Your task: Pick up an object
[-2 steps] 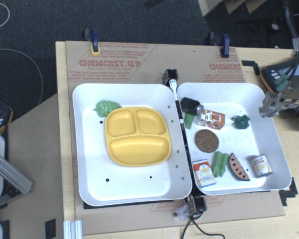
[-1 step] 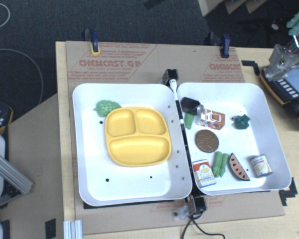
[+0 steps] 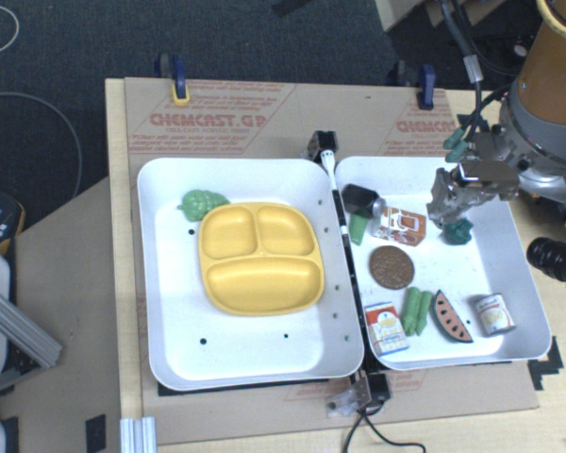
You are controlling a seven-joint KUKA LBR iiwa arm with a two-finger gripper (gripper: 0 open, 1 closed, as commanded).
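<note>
camera view:
gripper [image 3: 450,217]: low in right bin [image 3: 519,253], far side; finger opening can't tell, nothing visibly held
teal object [image 3: 457,231]: just beside gripper tip
left bin [image 3: 160,253]: yellow divided plate [image 3: 260,257], green toy [image 3: 203,204]

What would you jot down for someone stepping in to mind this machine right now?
Gripper: low in the right bin, just above a small teal object; finger state unclear.
Also in the right bin: brown cookie, watermelon slice, small can, green beans.
Left bin: yellow divided plate, green leafy piece.
Done: nothing seen held.
Left: grasp and lift one object.
</note>
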